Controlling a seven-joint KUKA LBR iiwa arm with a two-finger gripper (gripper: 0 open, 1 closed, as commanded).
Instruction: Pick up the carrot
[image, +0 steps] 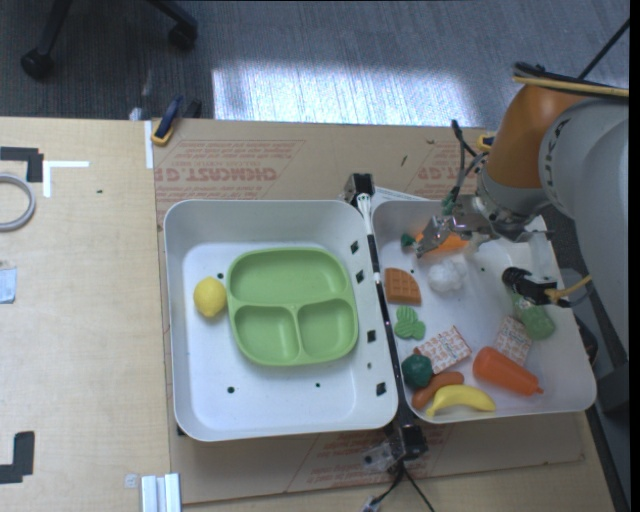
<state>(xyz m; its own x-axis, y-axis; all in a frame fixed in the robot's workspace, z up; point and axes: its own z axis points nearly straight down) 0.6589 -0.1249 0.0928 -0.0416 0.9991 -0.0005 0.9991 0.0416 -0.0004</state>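
Note:
The carrot (455, 241) is a small orange piece with a green top (408, 240), lying at the back of the right bin (560, 395). My gripper (438, 233) comes down on its middle from the right. The dark fingers are shut on the carrot, with orange showing just beside them. The carrot is low, at about the level of the bin floor. The grey arm with its orange band (525, 140) covers the bin's back right corner.
The right bin also holds a white lump (446, 275), a brown waffle slice (402, 287), a green leaf (408, 323), patterned boxes (443, 347), a big orange cone (505, 370), a banana (462, 400) and a green toy (537, 320). The left bin (190, 400) holds a green divided plate (293, 305) and a lemon (209, 297).

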